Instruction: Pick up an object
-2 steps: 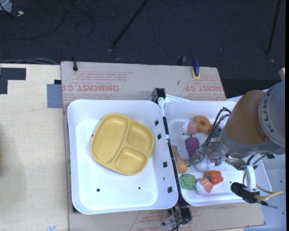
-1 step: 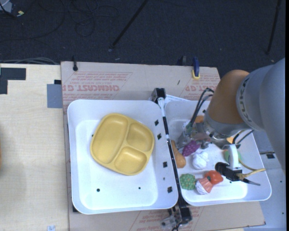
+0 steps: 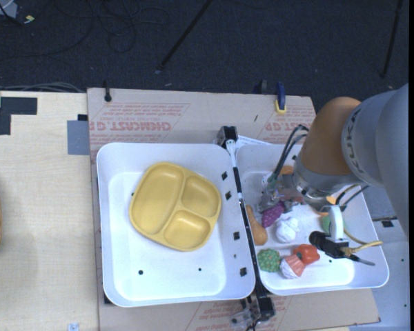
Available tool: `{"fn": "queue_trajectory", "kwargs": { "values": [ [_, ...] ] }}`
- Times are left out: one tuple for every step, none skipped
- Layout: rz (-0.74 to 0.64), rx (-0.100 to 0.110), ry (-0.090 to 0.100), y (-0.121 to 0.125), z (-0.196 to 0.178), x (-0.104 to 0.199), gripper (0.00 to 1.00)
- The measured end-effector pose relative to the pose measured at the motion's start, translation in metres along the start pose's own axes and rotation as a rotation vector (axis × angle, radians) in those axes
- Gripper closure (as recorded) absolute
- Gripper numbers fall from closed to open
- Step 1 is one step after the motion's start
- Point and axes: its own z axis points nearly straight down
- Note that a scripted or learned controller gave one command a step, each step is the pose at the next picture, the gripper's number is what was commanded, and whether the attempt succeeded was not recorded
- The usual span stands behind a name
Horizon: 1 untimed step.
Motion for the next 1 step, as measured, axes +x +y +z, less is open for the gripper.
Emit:
{"fn": "queue_trajectory", "kwargs": {
  "values": [
    [-0.014,-0.003,0.004,-0.0211,-0.0941,0.0636,1.00]
  ]
}}
